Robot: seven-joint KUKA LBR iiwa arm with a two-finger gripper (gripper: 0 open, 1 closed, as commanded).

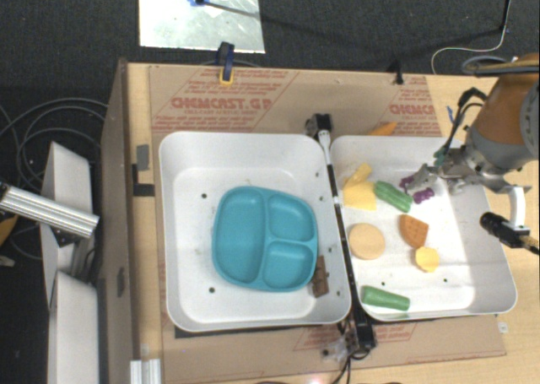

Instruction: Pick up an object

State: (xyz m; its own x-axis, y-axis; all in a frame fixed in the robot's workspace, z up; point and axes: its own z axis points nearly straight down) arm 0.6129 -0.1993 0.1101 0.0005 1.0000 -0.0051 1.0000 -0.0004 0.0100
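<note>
I see the counter [278,95] topped w/ brown cardboard, dark carpet around it, a shiny sheet [201,2] upper left of frame, cables far left. Two white bins side by side: left bin [190,205] holds a blue divided plate [264,239], w/ a small brown bit [321,277] at its lower right edge. Right bin [481,281] holds yellow pieces [359,192], a green pickle [392,197], purple grapes [419,186], a tan round disc [367,240], an orange wedge [413,229], a yellow chunk [427,259] and another green piece [386,297] near the bottom rim. The hand [432,173] sits right of centre, just above the grapes; can't tell how far it's parted or if it has anything.
</note>
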